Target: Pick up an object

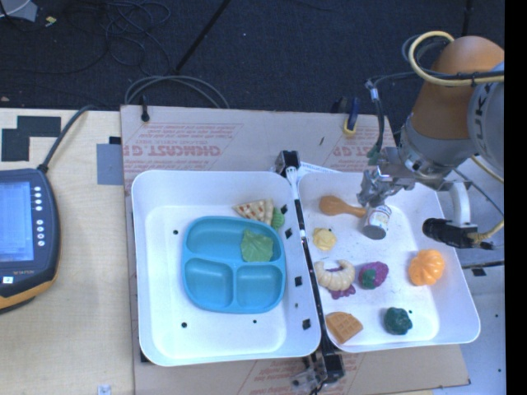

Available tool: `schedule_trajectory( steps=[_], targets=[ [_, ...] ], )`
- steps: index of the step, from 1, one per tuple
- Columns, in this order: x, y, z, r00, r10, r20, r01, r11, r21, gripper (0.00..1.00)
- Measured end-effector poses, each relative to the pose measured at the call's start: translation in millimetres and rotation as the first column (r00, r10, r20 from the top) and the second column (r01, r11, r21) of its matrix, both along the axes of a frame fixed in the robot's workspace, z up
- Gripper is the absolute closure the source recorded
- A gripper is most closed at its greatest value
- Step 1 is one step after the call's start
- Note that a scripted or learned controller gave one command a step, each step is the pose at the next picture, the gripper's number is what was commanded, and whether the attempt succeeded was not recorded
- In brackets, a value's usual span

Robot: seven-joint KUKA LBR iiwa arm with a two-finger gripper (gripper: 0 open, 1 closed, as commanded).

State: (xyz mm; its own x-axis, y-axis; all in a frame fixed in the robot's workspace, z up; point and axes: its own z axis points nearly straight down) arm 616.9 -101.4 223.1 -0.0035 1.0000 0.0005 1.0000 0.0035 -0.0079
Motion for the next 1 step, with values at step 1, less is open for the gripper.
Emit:
schedule_trajectory(
  steps=[1],
  targets=[
    [12.1,-75.2,-142.9,1.000,-0.006,0.003,0.006,1.000,-0.003,1.00]
  ],
)
